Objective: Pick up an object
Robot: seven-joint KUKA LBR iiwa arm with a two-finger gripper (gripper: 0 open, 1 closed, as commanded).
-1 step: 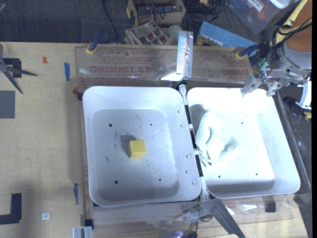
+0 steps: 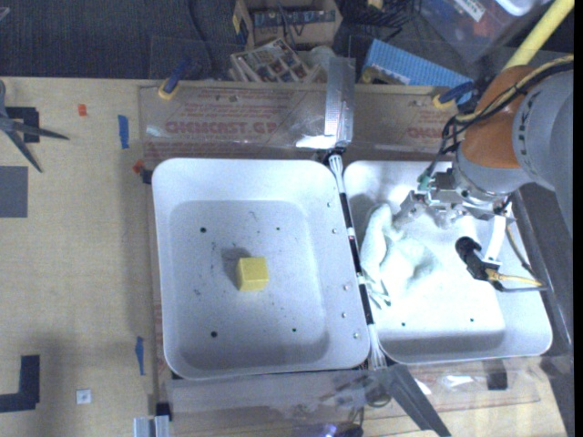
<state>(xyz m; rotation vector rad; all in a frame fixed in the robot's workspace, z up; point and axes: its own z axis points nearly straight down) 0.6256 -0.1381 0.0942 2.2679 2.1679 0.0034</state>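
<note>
On the wooden bench point(image 2: 73, 271), two white bins point(image 2: 182, 244) (hand point(image 2: 446, 203) state unclear).

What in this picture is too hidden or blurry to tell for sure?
- Tool, camera view: small and blurred under the wrist, so its state and any contact with the white object are unreadable.
- Pale white object in the right bin: washed out against the bin floor; its shape and outline are unclear.
- Yellow block in the left bin: too small to tell material.
</note>
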